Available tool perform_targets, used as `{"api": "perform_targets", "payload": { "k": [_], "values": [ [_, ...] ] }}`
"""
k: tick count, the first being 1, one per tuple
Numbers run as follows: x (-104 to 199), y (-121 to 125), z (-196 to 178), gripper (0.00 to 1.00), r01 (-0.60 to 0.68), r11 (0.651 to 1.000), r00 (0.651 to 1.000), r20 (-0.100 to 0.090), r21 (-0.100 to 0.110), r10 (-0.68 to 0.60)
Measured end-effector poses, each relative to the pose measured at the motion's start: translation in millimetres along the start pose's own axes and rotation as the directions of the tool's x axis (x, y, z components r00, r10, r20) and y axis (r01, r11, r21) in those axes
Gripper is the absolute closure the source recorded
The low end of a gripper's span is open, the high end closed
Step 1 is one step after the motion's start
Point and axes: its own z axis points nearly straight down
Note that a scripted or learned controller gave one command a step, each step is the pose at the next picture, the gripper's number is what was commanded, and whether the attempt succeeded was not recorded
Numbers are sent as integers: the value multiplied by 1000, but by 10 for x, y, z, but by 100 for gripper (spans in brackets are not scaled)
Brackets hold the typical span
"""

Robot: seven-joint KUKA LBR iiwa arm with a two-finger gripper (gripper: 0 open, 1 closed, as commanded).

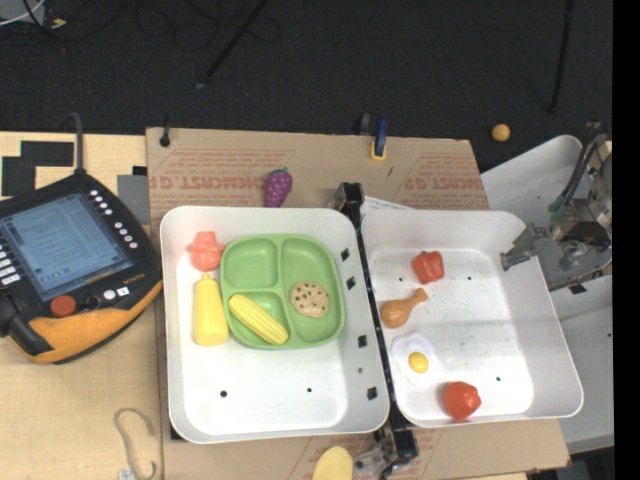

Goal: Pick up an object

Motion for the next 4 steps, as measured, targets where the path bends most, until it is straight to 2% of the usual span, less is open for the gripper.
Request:
{"api": "perform_targets", "payload": {
  "k": [1, 2, 4],
  "values": [
    [-2, 18, -61, 0, 2, 1000, 1000, 3, -11, -2],
    [76, -61, 463, 0, 4, 1000, 1000, 1, -5, -4],
    [226, 76, 1586, 0, 6, 1000, 1000, 1, -5, -6]
  ]
}}
